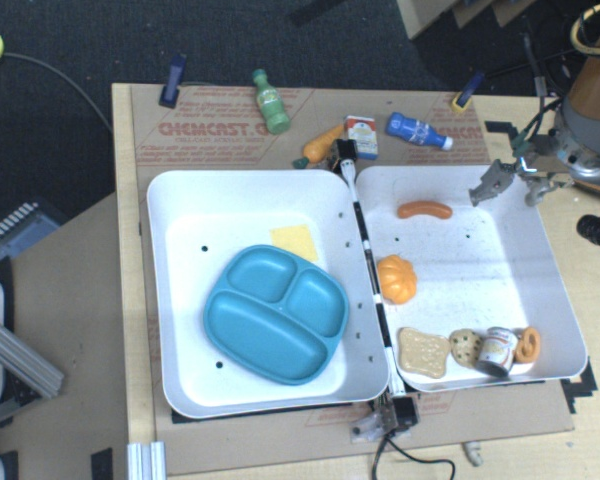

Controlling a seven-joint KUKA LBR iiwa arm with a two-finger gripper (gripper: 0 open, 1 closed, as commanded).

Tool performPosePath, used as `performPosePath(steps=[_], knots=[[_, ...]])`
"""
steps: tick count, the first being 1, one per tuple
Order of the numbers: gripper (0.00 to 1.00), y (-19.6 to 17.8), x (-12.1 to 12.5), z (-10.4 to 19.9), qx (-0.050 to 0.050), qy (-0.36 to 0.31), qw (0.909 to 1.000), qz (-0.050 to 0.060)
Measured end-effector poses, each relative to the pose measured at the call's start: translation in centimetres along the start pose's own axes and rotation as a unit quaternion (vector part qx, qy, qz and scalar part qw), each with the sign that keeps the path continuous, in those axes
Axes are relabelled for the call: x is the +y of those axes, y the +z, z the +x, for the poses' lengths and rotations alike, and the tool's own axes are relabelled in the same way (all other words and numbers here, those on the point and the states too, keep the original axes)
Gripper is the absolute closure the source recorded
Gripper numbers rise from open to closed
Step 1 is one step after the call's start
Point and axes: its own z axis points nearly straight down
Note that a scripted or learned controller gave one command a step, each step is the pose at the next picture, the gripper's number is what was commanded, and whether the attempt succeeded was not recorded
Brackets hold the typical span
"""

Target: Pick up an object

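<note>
Fingers (512,181) spread, empty, above right bin (540,268), arm cut off.

In the right bin lay a sausage (424,209) near the far wall, an orange pumpkin-like piece (397,279) against the divider, and along the near wall a toast slice (422,353), cookie (466,345), tipped can (497,351) and pretzel (527,344).

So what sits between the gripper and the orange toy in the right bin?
In the camera view, the sausage lies roughly between the gripper and the orange toy, nearer the bin's back wall. Around it is bare white bin floor.
</note>
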Motion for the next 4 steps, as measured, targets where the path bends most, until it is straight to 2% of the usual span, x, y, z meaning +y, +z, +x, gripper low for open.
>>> performPosePath(steps=[1, 2, 3, 4], knots=[[0.0, 10.5, 1.9, 7.2, 0.001, -0.001, 1.0, 0.002], [0.0, 12.2, 4.6, 6.2, 0.0, 0.0, 1.0, -0.001], [1.0, 11.1, 4.7, 6.2, -0.001, -0.001, 1.0, -0.002], [1.0, 2.0, 1.3, 15.3, 0.001, -0.001, 1.0, -0.001]])
